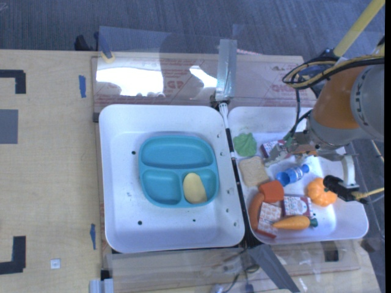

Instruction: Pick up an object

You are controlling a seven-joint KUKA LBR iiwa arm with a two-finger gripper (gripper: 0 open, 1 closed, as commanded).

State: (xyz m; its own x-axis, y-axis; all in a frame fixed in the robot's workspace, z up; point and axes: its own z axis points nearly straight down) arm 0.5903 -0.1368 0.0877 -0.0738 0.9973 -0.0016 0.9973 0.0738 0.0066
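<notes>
Gripper sits low over the right bin, at about 3 o'clock of the view, its metal parts crowded above the clutter; whether it is wide, narrow or holding anything I cannot tell. Grey arm with orange band comes in from 2 o'clock, trailing yellow and black cables. Right bin holds the objects: green leafy piece at its 11 o'clock corner, tan bread-like slab just below that, blue bottle lying on its side near the centre, just under the gripper, small orange pumpkin-like piece toward 3 o'clock, red piece, two printed red-and-white packets, and a carrot along the 6 o'clock edge. Left bin carries a blue divided tray; a yellow lemon-like object rests in the tray's lower right compartment. Both bins sit on a pale wooden bench marked with black corner brackets and bits of blue tape. Clear plastic sheeting glares along the bins' 12 o'clock side. Dark grey carpet lies beyond.
</notes>
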